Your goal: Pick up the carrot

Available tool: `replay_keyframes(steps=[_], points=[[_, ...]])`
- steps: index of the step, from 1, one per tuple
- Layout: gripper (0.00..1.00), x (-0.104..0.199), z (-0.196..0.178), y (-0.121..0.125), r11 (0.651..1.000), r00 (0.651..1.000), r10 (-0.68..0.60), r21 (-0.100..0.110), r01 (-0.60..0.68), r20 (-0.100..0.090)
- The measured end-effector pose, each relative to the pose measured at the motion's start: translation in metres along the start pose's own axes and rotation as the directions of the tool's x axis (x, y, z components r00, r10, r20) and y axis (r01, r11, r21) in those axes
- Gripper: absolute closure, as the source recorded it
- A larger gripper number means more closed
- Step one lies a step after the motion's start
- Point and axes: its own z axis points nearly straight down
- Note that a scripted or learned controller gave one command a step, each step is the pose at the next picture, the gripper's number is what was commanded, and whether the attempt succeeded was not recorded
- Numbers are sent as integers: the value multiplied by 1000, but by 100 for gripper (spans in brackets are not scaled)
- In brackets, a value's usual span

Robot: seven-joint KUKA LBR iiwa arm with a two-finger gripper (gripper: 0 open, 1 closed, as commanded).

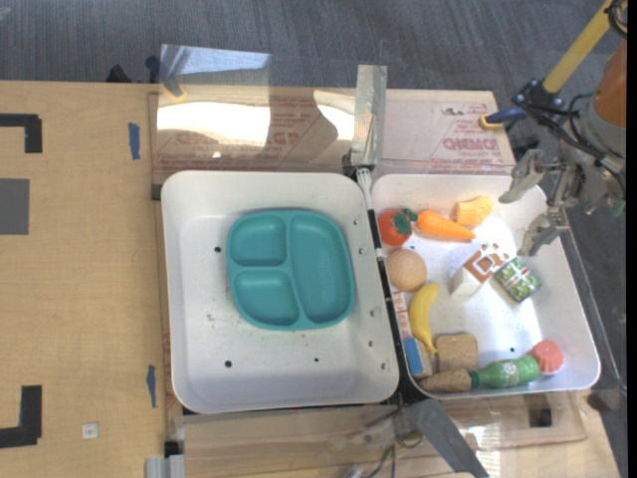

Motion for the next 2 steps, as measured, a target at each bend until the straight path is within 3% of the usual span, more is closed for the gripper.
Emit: replay_keyframes(steps=[1, 2], points=[[0, -42, 38, 74, 980, 980, -199, -4, 199, 1], [0, -65, 151, 54, 986, 986, -166, -1, 167, 3]])
